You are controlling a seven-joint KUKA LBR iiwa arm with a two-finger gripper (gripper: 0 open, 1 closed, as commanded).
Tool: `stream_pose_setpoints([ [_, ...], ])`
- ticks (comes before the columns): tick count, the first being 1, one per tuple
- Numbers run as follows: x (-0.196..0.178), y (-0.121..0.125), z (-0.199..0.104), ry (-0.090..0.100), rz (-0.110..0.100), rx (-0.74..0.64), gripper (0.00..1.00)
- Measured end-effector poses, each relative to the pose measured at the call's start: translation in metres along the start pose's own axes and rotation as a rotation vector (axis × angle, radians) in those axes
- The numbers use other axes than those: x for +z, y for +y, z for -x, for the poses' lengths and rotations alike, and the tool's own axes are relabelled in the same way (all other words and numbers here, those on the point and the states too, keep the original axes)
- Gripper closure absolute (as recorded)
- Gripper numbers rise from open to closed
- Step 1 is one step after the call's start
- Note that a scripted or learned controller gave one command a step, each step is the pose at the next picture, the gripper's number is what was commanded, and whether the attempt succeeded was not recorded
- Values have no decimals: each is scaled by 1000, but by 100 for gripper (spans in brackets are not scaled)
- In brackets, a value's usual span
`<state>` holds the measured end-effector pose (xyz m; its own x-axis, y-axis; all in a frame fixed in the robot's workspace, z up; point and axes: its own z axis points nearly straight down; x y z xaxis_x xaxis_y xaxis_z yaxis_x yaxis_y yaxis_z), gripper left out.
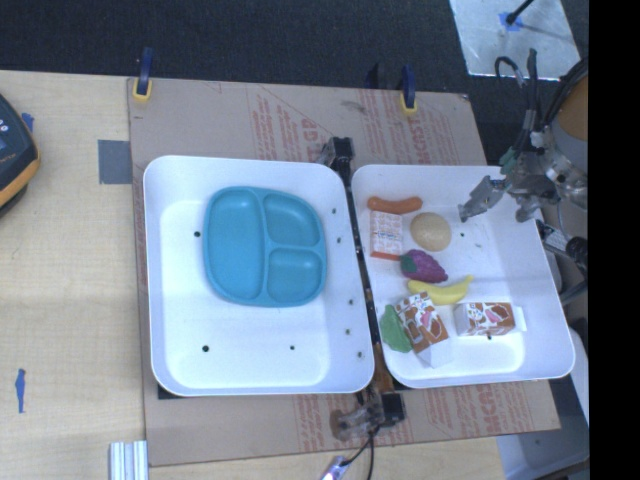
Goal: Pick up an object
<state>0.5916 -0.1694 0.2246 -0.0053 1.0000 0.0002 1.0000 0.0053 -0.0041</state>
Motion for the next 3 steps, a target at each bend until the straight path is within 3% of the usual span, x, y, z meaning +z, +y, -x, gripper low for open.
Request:
stream_pose_setpoints([
  [1, 47, -13, -68, -1, -1, -2, 0],
  [3, 133, -26, -76, -1, -1, 0, 0],
])
